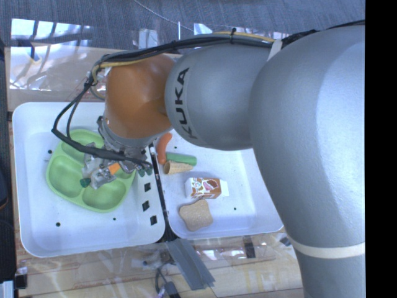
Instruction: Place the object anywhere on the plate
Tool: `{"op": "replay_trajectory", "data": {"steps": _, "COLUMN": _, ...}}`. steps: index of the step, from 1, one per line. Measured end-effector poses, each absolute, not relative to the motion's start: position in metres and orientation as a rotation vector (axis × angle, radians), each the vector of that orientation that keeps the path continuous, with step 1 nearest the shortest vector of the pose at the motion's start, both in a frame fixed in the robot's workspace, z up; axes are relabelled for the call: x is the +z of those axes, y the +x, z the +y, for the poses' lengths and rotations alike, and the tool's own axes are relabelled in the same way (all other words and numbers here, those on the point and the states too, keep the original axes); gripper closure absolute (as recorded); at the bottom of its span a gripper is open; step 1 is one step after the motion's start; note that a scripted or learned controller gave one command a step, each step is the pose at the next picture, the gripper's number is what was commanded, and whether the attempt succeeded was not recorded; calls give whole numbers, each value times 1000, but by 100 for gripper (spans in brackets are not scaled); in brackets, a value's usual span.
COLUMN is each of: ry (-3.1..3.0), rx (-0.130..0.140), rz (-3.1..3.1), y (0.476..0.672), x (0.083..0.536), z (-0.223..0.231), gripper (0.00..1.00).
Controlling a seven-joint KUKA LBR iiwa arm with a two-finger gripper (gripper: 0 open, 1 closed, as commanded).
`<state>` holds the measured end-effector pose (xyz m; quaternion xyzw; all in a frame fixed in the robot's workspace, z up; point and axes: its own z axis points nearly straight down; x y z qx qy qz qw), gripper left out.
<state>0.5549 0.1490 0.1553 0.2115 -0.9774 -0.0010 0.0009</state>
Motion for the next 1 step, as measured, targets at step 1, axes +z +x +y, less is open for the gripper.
{"op": "replay_trajectory", "data": {"steps": 1, "ry": 660, "rx": -1, "rz": -3072, "y": 556, "x": 157, "z": 147, "gripper": 0}}
